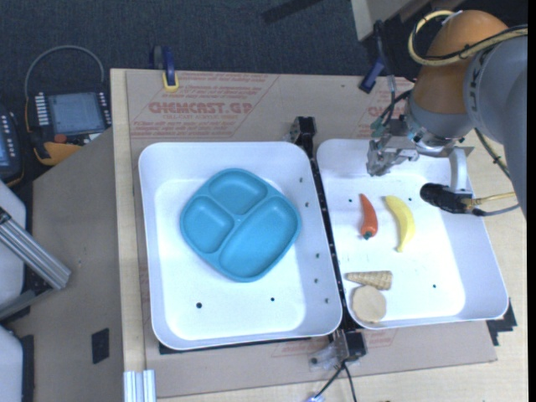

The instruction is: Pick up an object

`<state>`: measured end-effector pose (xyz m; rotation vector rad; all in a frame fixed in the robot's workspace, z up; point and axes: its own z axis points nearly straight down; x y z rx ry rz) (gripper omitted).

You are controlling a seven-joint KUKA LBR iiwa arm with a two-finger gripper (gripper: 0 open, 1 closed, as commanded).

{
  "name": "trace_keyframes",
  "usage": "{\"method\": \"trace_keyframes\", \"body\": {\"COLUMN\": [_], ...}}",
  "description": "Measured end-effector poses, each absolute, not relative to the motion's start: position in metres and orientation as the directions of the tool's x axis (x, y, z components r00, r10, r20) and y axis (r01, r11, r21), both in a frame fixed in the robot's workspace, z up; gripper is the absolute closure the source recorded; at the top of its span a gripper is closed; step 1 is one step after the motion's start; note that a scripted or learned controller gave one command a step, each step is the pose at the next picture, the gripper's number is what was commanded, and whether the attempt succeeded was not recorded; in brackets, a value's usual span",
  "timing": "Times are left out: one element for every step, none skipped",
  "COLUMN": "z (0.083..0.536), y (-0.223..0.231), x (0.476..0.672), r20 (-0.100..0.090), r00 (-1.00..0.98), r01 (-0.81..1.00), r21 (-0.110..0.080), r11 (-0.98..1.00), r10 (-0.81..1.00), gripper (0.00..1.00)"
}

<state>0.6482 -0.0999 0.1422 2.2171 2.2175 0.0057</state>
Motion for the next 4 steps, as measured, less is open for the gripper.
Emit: {"method": "trace_keyframes", "body": {"z": [0.191, 0.215, 0.220, 0.228], "y": [-0.108, -0.108, -0.063, -0.009], "x": [0.653, 0.655, 0.623, 0.612], "r20": [-0.002, -0.001, 0.002, 0.003], "r00": [0.000, -0.001, -0.004, -0.006], "r01": [1.000, 1.000, 1.000, 1.000], "r21": [0.008, 0.006, -0.003, -0.002], "r11": [0.000, 0.001, 0.004, 0.006], "r10": [1.000, 1.000, 1.000, 1.000], "gripper": [1.00, 1.00, 1.00, 1.00]}}
